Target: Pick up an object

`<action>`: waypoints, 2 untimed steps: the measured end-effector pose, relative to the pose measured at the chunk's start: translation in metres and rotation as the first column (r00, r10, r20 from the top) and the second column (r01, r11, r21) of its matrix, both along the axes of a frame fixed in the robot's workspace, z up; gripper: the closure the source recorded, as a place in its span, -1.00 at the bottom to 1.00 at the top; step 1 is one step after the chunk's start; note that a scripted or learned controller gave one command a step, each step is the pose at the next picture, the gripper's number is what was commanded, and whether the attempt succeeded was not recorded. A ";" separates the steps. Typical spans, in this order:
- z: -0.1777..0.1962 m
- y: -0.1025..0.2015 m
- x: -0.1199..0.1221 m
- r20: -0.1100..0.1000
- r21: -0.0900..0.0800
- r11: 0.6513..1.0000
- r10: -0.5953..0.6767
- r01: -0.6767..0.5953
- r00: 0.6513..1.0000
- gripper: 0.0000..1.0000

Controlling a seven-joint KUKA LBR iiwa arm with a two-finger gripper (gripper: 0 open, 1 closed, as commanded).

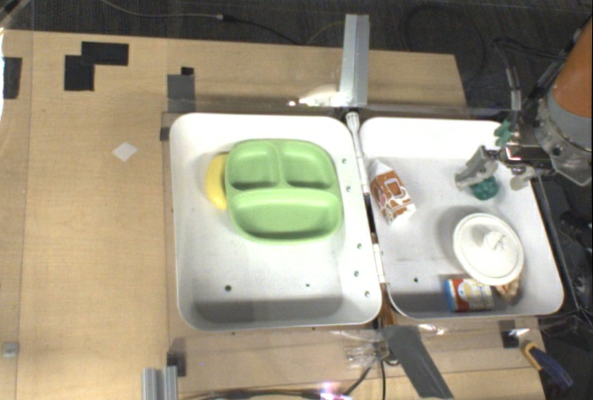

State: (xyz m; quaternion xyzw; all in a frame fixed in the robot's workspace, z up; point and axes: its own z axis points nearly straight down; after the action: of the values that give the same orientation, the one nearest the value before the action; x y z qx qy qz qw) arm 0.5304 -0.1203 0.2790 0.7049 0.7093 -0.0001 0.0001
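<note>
Near edge of your right bin (556, 296): a small can (469, 293) lies on its side against the front wall. Just behind it sits a round white lid-like dish (486, 246), close to the can.

Mid right bin, along its left wall: a crumpled red-and-white snack packet (391, 192), tilted.

Left bin (199, 296): a green divided plate (281, 188) in the middle, with a yellow object (216, 182) tucked under the plate's left edge, mostly hidden.

Far right corner of the right bin: the gripper (482, 168) comes in from the right, low over the bin floor. A small teal object (485, 190) sits just below the fingertips, touching or nearly so; you can't tell which. You can't tell the finger spacing from this angle either.
</note>
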 end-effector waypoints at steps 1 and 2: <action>-0.074 -0.046 0.014 -0.001 0.000 0.984 0.181 -0.181 0.984 -1.00; -0.171 -0.078 0.067 0.000 0.000 1.000 0.021 -0.021 1.000 -1.00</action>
State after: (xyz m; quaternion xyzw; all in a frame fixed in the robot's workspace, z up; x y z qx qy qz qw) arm 0.5978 -0.1983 0.1079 0.6976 0.7165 0.0002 0.0000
